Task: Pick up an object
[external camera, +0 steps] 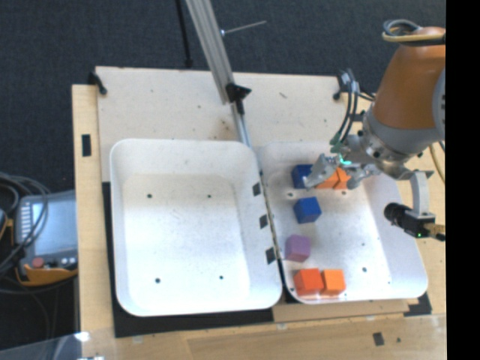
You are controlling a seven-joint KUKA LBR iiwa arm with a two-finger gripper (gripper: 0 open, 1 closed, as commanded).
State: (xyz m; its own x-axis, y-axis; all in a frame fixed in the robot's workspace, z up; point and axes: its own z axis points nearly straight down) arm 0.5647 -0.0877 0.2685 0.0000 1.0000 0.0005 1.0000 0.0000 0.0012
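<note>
Two white bins (187, 223) on a wooden bench (172, 100), dark carpet (90, 21) around; pincer (335, 172) state unclear

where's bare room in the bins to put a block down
The left bin has bare floor wall to wall. In the right bin, blocks crowd its left side and near corner; a bare strip runs along its right wall.
</note>
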